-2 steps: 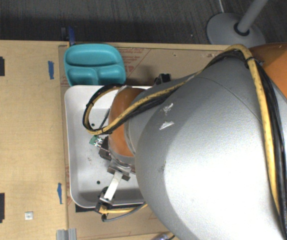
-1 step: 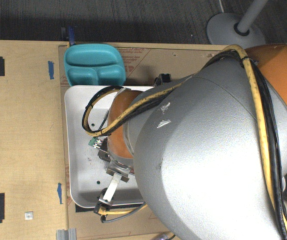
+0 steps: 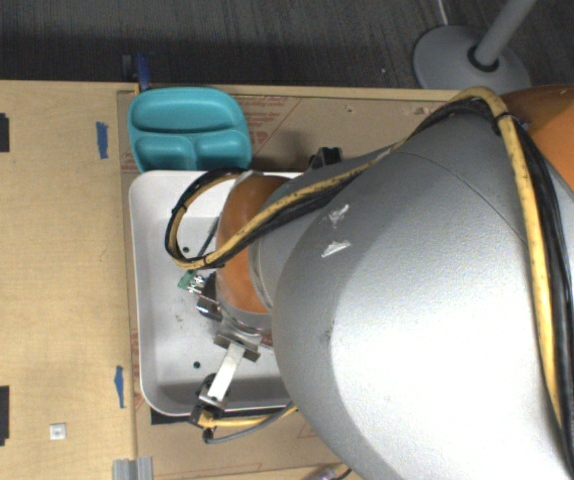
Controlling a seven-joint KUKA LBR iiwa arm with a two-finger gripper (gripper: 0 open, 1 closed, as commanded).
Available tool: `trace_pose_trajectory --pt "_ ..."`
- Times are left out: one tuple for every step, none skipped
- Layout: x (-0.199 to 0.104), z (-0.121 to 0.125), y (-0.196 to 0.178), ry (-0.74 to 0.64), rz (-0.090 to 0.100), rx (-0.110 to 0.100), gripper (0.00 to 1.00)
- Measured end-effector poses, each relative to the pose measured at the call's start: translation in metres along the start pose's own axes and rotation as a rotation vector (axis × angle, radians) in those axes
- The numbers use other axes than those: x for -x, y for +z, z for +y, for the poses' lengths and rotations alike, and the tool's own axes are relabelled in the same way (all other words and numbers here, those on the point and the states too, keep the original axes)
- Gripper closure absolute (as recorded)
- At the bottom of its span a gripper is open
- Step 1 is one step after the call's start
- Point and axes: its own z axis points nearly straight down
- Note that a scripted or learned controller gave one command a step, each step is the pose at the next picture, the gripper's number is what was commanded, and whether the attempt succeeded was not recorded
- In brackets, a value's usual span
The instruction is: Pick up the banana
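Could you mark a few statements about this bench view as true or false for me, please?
1. The arm covers much of the right side of the view. True.
2. A teal tray sits beyond the far edge of the white bin. True.
3. A banana lies in plain sight on the bare floor of the white bin. False: the uncovered part of the bin shows only a few small dark specks, and the arm covers the rest.
4. The cable looping over the bin is bright red. False: it is black and yellow.
5. Blue tape marks sit on the cardboard left of the bin. True.
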Motion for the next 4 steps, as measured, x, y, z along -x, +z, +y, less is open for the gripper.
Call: trace_pose_trajectory --pt "-0.0002 0.0001 0.0093 0.059 0.002 0.0 1.0" --pt "-0.0005 -0.0003 -0.0002 0.057 0.001 -0.001 1.0" --pt "-0.0005 0.0002 0.0092 0.183 0.003 0.001 1.0" --pt "-0.0008 -0.0002 -0.0004 0.181 0.002 -0.001 1.0"
